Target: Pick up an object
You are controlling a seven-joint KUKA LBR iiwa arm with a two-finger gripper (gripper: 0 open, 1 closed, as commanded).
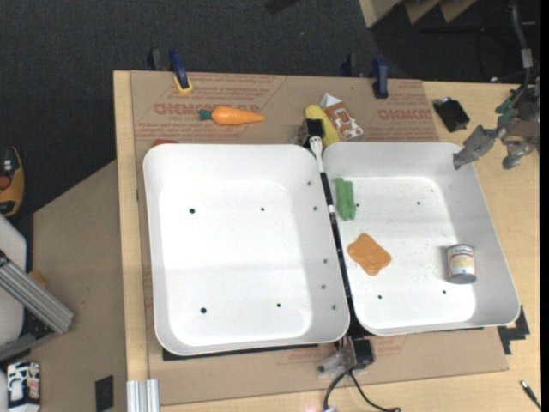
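Objects for picking lie in the right-hand shallow white bin [480, 230]: a flat orange wedge-shaped piece [370, 253] rests near the middle of the bin's left half, a green oblong block [345, 198] lies along the left wall toward the far corner, and a small cylindrical can with a pale label [461, 263] stands close to the right wall, toward the near corner. All three sit well apart from one another. The left-hand shallow white bin [163, 230] lies just beside it, their inner walls touching along a dark seam. Both bins rest on a brown cardboard sheet [137, 110] printed with red lettering. On that sheet beyond the far rim of the left bin lies an orange toy carrot with a green top [230, 117]; beyond the far corner where the two bins meet sit a yellow banana-shaped toy [319, 120] and a small brown and white carton [343, 120], just beside each other. Two blue clamps [180, 69] grip the far edge of the sheet. The grey two-finger gripper [502, 144] hangs over the far right corner of the right bin, above its rim and apart from everything inside; whether it is spread or closed cannot be told from here, and nothing is seen in its grasp.
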